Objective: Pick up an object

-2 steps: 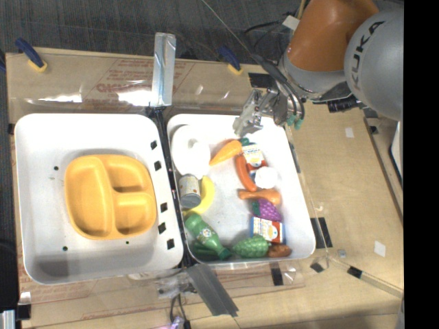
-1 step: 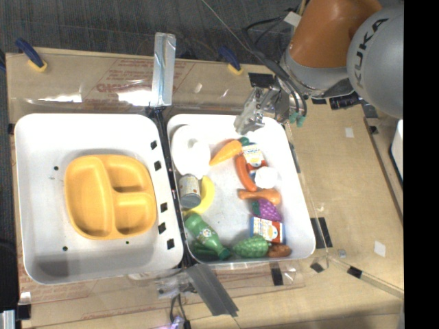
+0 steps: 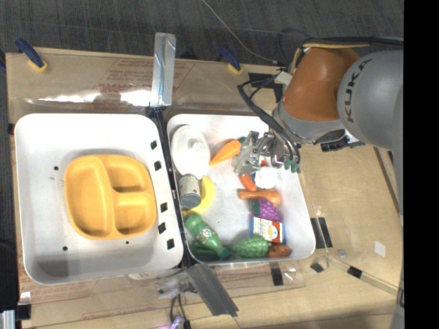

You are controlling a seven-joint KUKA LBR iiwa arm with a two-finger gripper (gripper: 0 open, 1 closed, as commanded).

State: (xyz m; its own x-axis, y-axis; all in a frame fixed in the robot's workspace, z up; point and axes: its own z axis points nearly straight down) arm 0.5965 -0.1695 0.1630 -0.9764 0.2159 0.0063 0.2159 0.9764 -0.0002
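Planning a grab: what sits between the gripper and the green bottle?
The gripper is at the right bin's upper part; the green bottle lies at its lower left. The can and banana lie roughly between.

arm [image 3: 343, 94] reaching in from right, claw [image 3: 264, 153] lowered.

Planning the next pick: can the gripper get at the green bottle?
Probably yes: the green bottle lies uncovered at the right bin's near-left corner, though the bin wall and a can crowd it. The gripper is over the same bin.
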